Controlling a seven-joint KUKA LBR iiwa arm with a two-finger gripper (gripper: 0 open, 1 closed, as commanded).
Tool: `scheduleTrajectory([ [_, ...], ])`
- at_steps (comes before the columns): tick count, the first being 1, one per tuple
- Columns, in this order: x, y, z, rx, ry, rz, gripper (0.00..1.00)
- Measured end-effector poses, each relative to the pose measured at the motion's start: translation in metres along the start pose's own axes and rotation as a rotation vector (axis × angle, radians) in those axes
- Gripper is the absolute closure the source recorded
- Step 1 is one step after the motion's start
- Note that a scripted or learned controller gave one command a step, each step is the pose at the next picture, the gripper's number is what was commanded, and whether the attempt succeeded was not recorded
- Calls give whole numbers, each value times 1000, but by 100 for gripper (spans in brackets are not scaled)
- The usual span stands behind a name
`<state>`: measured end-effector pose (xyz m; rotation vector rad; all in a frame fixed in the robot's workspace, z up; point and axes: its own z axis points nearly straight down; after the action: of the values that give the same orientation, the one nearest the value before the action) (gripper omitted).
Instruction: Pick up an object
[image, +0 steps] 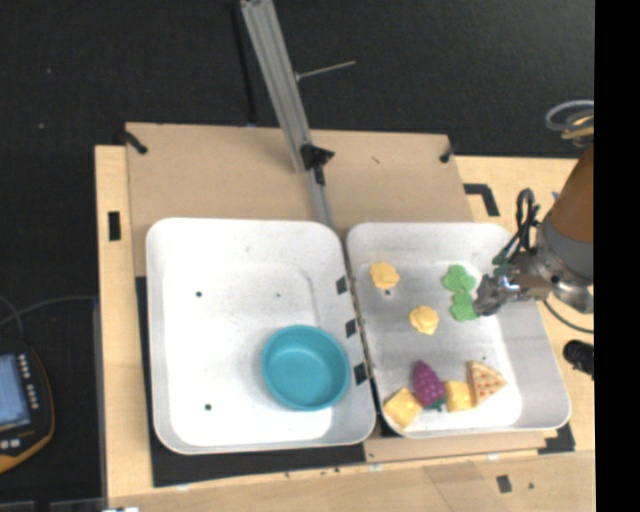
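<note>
Landmark for all positions: green toy (461, 291), lying in the upper middle of the right bin (535, 400).

Gripper (489, 297) down at bin level, touching or just beside the green toy's right edge, reaching in from the right. Arm's orange band above and right of it. Grip state: cannot tell; tip dark and small, toy not seen enclosed. No grasp logged.

Other contents, relative to green toy:
- yellow piece (385, 275) to the left, near the bin's left wall.
- second yellow piece (425, 319) just below-left.
- purple grapes (428, 383) well below, flanked by a yellow block (403, 407) at lower left and a small yellow bit (458, 396) at right.
- pizza slice (486, 381) below, slightly right.
- blue bowl (305, 366) far lower left, in the left bin (200, 260).

Judgement: green toy is the probable target, being closest to the gripper and standing apart from its neighbours, so room for a clean approach. Lower cluster packed tight against the front wall; harder to isolate one piece there. Side-on contact with the toy could merely push it left rather than capture it.

Task status: pick not yet confirmed; toy resting on bin floor.
</note>
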<state>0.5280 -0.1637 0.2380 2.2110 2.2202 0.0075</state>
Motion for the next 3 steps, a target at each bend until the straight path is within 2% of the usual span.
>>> scheduleTrajectory([
  [1, -1, 2, -22, 5, 1, -1, 100],
  [3, 118, 11, -19, 9, 4, -3, 100],
])
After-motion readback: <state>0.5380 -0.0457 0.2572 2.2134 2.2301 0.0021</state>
